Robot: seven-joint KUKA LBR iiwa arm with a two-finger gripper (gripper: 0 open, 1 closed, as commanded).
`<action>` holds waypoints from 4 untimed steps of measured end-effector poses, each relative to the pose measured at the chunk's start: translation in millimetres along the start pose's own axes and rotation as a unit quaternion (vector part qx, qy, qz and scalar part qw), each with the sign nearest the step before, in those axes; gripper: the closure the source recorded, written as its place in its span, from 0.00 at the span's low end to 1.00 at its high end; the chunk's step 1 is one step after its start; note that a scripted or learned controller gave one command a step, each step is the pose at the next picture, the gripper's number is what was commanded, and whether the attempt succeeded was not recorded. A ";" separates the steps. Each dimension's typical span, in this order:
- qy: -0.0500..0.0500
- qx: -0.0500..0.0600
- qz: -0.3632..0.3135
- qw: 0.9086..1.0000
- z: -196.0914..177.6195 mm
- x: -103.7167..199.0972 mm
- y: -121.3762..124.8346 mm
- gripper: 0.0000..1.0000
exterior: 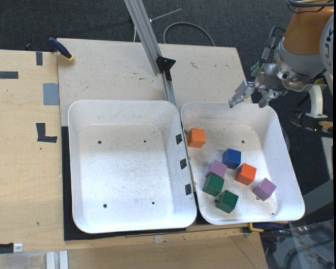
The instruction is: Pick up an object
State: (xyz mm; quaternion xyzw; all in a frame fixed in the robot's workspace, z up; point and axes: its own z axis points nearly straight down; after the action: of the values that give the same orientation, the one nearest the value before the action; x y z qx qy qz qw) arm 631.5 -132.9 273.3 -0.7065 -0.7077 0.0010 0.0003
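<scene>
The right bin (280,133) holds several small cubes. An orange cube (196,137) lies alone near its far left corner. Clustered toward the near side are a blue cube (232,157), a second orange cube (246,174), two purple cubes (217,168) (264,189) and two green cubes (214,184) (227,200). My gripper (250,100) hangs above the bin's far rim, well clear of the cubes. It is open, with nothing between its fingers.
The left bin (78,150) stands beside the right one, their rims touching. A slanted metal rail (148,35) runs from the top down to the gap between the bins. A blue and yellow clamp (60,49) lies at the far left of the bench.
</scene>
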 end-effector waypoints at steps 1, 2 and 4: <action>-0.001 -0.002 0.003 1.000 -54.2 -51.0 -52.2 0.00; -0.001 -0.005 0.002 1.000 -149.9 -56.2 -125.1 0.00; -0.001 -0.005 -0.001 1.000 -273.7 -41.7 -112.4 1.00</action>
State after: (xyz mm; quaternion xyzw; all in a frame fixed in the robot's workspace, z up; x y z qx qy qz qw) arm 519.7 -174.5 547.2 -0.7061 -0.7081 -0.0021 -0.0044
